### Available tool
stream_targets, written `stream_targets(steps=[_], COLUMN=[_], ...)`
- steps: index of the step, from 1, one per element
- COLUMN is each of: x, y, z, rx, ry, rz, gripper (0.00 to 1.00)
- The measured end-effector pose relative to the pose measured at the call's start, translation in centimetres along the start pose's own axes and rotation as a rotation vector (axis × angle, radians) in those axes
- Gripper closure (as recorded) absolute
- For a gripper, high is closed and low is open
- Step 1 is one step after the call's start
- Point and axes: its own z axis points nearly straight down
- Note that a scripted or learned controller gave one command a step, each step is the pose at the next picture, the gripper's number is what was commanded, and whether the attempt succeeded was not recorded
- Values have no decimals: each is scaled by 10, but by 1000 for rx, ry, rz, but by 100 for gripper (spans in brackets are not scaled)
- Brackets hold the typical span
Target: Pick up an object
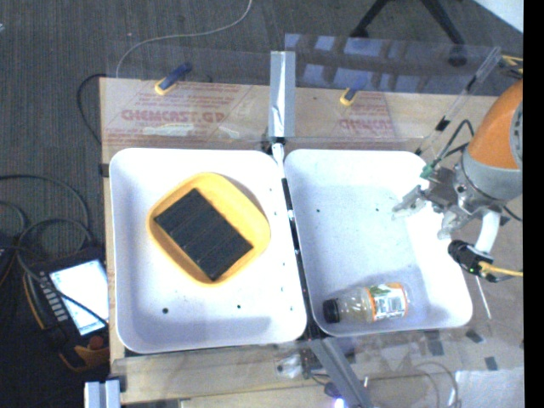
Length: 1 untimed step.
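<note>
Down in the right bin (pixel 357 177), the bottle (pixel 367 304) lies near its front wall, apart from the raised pincer (pixel 438 202), whose state I cannot tell.

We are looking at a robotics lab or test cell, not a home or a shop. A wooden worktop (pixel 212 113) with faint printed lettering carries two shallow white bins (pixel 136 313) set side by side and split by a metal rail (pixel 281 92). Clear plastic panels (pixel 374 66) stand along its far edge, held by yellow-handled clamps (pixel 172 77). The floor is dark grey office carpet (pixel 76 32) (the wheeled base of a chair (pixel 425 2) stands on it at the top). Loose cables (pixel 51 219) run across it to a handheld control pendant with a lit screen (pixel 72 291), and the grey-and-orange industrial arm (pixel 501 143) reaches in from the right.
</note>
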Motion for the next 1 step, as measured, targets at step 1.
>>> stream_targets(steps=[1], x=[22], y=[8], z=[69], rx=[0], ry=[3], rz=[54], gripper=[0])
